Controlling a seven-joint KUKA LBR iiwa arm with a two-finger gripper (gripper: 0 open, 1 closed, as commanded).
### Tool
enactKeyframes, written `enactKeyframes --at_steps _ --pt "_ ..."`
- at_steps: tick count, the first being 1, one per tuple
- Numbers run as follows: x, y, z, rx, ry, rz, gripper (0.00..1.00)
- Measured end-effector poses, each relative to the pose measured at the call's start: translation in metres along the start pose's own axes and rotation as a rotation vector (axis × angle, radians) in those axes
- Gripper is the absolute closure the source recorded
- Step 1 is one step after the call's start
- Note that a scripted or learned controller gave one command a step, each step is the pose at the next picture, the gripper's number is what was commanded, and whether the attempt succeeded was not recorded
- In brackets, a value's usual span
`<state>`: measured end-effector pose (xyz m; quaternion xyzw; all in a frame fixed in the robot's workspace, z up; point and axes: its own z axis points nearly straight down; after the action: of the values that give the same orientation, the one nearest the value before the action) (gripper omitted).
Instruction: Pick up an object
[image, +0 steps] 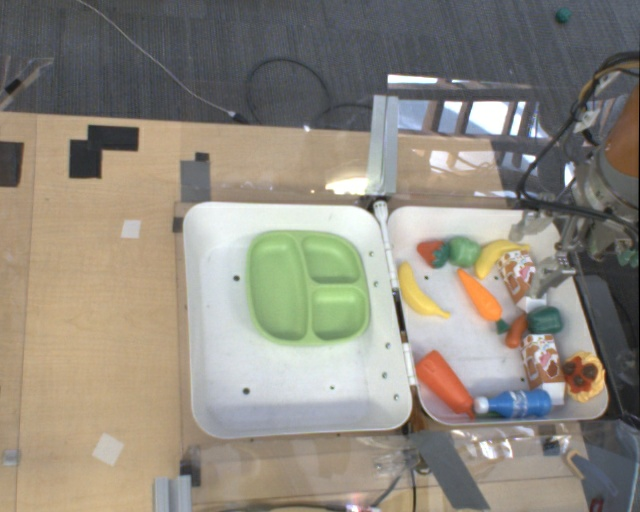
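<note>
Green divided plate in left bin; black cable on floor.

Bright, even light from above. A shiny white glare spot sits on the tan wooden bench. Shadows are soft.

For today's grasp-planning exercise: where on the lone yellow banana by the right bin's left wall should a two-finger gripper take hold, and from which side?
Grip the banana across its thicker middle, coming straight down from above. It lies flat and apart from the orange carrot, so fingers should fit either side of its narrow width.
</note>
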<state>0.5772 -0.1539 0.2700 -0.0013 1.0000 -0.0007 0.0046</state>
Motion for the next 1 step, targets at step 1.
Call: enactKeyframes --at_steps 1 --pt "0.0193 -0.0024 0.1393 -0.006 0.010 -0.276 0.00"
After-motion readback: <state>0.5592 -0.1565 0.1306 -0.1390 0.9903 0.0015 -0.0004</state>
